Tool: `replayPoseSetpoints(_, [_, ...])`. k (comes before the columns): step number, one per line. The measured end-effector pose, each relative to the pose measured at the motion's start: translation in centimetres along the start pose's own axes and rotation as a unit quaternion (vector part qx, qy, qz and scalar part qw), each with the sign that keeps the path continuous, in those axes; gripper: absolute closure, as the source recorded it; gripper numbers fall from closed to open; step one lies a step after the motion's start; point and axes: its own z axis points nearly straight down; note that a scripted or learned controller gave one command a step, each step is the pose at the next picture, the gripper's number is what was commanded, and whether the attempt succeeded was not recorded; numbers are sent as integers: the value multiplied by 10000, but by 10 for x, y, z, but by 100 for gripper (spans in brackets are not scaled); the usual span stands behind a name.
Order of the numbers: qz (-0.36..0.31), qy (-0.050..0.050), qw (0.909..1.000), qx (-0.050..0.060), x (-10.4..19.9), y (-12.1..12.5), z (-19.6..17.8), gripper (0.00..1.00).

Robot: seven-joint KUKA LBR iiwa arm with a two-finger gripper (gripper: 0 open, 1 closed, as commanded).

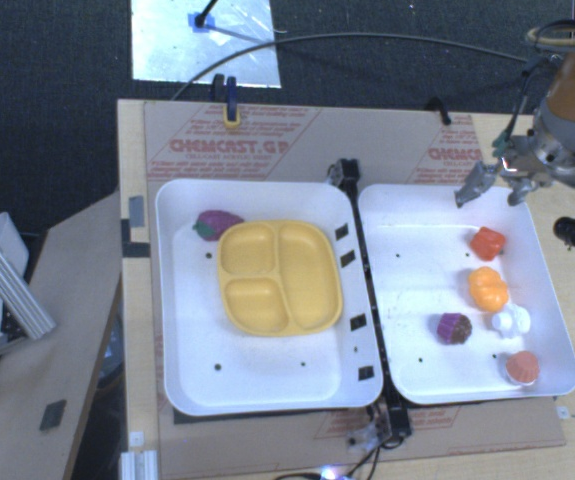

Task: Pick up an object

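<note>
Nearest the camera, we see the front rims of two shallow white bins resting side by side on the bench point(87, 258), joined along a dark central seam. In the right bin point(417, 368), at its near right corner, lies a pinkish-red round toy point(522, 367). Just beyond it sits a small white object point(510, 320), and to that object's left, apart from it, a dark purple toy fruit point(454, 327). Farther back, touching or nearly touching the white object, we find an orange toy fruit resembling a small pumpkin point(487, 288), and beyond that a red-orange toy resembling a pepper point(487, 242). All five lie on the bin floor along its right half.

In the left bin point(182, 368) a yellow three-compartment plate point(277, 276) occupies the middle. A purple toy with a green end point(217, 224) lies against the plate's far left edge.

Farthest from the camera, the gripper point(494, 186) hangs above the far right corner of the right bin, above and behind the pepper-like toy. We see its jaws spread apart with nothing between them. A cardboard sheet point(267, 138) underlies both bins.
</note>
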Motion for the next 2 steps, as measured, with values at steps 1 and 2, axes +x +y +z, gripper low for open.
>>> replayPoseSetpoints(1, [-20, 2, 10000, -4, 5, 8, 57, 0])
replayPoseSetpoints(2, [-9, 0, 10000, -7, 5, 8, 98, 0])
